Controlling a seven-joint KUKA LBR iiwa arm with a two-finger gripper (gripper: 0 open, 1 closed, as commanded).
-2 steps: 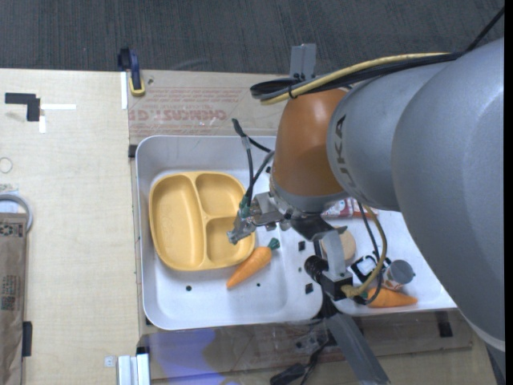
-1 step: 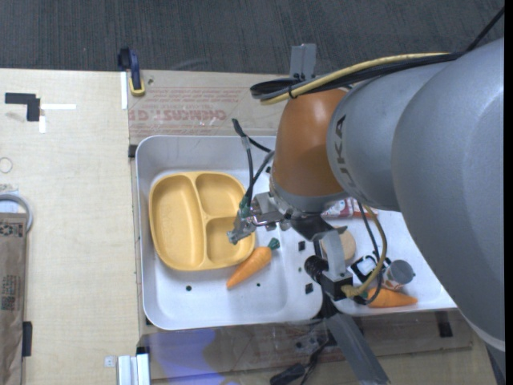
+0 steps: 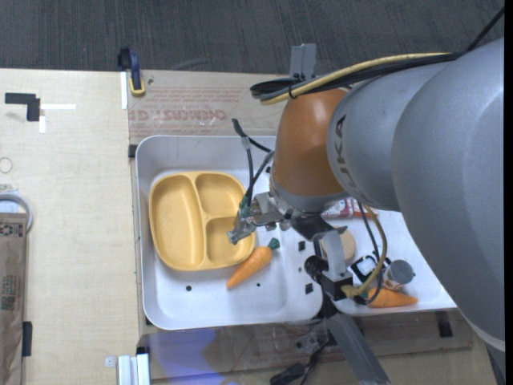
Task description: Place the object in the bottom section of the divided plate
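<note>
A shallow white plastic bin (image 3: 160,295) sits on the pale wooden bench (image 3: 72,215), and inside it, toward its left side, lies a yellow oval divided plate (image 3: 180,219) with one long section on the left and two smaller sections on the right, all three bare. Just off the plate's lower right rim, a small orange toy carrot with a green tip (image 3: 250,265) lies tilted on the bin floor, its green end pointing up and right, touching or nearly touching the rim. The grey arm with its orange band (image 3: 309,147) comes in from the right and covers much of the bin's right half. Its two-finger gripper (image 3: 241,224) hangs over the plate's right edge, above the lower small section and just above the carrot; the metal fingers appear slightly parted with nothing between them, though the view is cluttered there. A second orange carrot-like piece (image 3: 393,297) lies near the bin's lower right, beside black cables (image 3: 365,267).
</note>
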